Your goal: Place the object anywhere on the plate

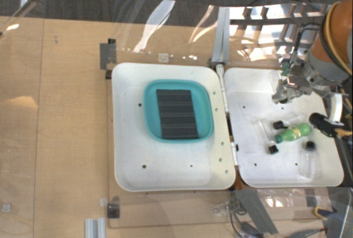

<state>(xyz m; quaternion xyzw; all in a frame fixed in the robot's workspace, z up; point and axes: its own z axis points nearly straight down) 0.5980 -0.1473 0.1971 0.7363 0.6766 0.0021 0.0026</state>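
I am hovering the jaws (282, 93) over the right bin (248, 121); I cannot tell their state. The green bottle (292, 133) is lying nearer; I should descend centred, then carry it left to the teal plate (205, 115).

Bright even light, glare streaks on clear sheeting (160, 16), soft focus

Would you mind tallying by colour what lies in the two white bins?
Teal: 1, the plate
Dark grey: 1, the ribbed pad on the plate
Green: 1, the bottle
Black: 3, small pieces
Total: 6
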